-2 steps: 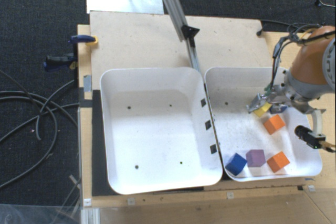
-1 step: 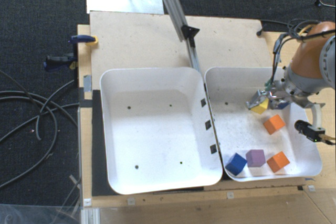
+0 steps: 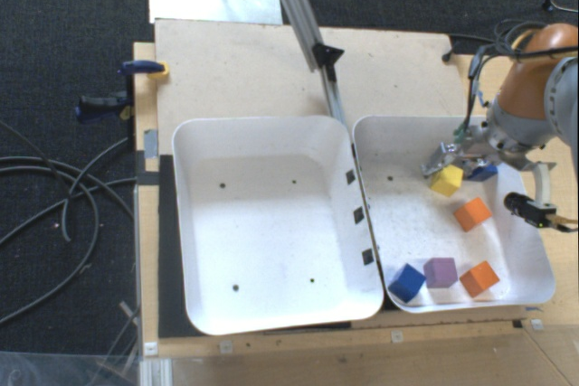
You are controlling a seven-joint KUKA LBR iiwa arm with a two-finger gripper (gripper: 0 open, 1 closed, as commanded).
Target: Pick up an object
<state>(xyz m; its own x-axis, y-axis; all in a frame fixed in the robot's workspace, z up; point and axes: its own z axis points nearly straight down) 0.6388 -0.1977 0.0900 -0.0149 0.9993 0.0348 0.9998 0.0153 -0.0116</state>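
Camera view: sitting in the right bin (image 3: pixel 543 285), yellow cube (image 3: pixel 446 182), touching gripper (image 3: pixel 441 164); finger state impossible to tell. Likely handling light, rigid, smooth; favouring opposite flat faces.

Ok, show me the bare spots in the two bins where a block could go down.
The left bin floor is bare between all four walls. In the right bin, floor is free along the divider. It is crowded on the right: end effector above yellow block, two orange blocks, purple block, blue block.

Yellow cube (image 3: pixel 446 182) lies tilted in the right bin (image 3: pixel 398 194).
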